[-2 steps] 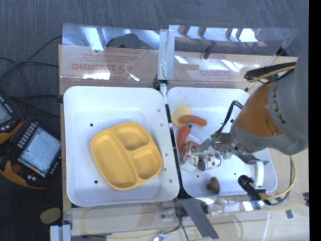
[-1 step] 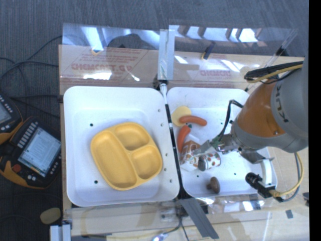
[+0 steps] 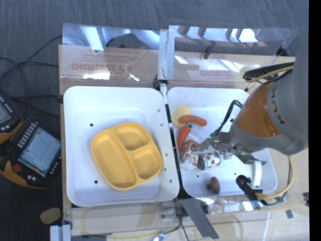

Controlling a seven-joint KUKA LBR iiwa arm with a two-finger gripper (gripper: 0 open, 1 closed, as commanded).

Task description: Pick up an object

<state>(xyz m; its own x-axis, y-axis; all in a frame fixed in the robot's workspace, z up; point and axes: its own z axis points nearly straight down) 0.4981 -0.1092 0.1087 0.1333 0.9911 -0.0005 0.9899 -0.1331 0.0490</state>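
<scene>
In the right bin [image 3: 261, 97], my gripper [image 3: 209, 149] hangs low over a white object with red and brown spots [image 3: 191, 152], which lies near the bin's middle left. The gripper covers part of that object, and contact between them cannot be made out. A red pepper-like piece [image 3: 182, 134] lies just left of it. An orange sausage shape [image 3: 193, 120] rests against a yellow piece [image 3: 180, 113] toward the back. A small brown lump [image 3: 213, 185] sits near the front wall.
The left bin [image 3: 80, 102] holds a yellow divided plate [image 3: 125, 154]. The arm's grey and orange wrist [image 3: 261, 119] covers the right half of the right bin. A ridge [image 3: 170, 134] separates the bins.
</scene>
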